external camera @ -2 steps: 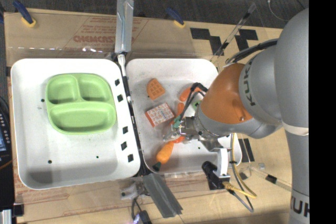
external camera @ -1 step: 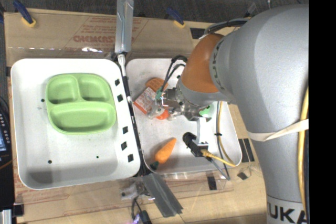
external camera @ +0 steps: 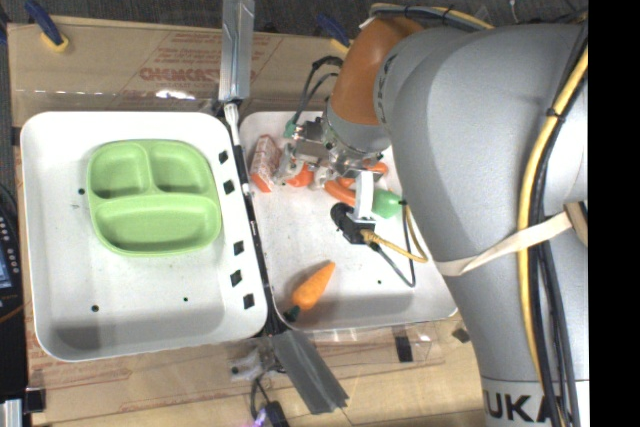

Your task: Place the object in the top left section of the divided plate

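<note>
Best guess, the object is one of the orange bits (external camera: pixel 298 177) in the right bin (external camera: pixel 300 245), well right of the divided plate (external camera: pixel 155 198). The gripper (external camera: pixel 325 163) sits right on that cluster, so the top left section (external camera: pixel 120 170) lies far to its left. A loose carrot (external camera: pixel 313 285) lies right of and below the plate, angled. The arm (external camera: pixel 480 145) hides the wrist; can't tell if the gripper is open or closed
</note>
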Controlling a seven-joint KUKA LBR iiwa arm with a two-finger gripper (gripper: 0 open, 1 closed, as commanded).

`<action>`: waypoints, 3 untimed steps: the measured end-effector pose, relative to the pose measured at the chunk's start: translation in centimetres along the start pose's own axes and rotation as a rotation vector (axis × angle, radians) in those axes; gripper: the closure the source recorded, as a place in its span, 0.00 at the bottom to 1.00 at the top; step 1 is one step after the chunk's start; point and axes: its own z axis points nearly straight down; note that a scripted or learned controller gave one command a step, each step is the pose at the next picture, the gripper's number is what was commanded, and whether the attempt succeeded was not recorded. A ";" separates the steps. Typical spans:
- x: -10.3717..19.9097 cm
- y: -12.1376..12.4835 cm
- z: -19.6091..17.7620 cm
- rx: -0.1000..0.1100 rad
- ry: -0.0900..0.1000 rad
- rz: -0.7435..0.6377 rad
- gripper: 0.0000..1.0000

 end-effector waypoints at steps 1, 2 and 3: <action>-2.9 0.9 -0.1 -0.002 0.001 0.234 1.00; -4.8 0.6 -2.1 0.000 0.000 0.313 1.00; -11.6 -5.7 -13.5 -0.008 0.001 0.245 1.00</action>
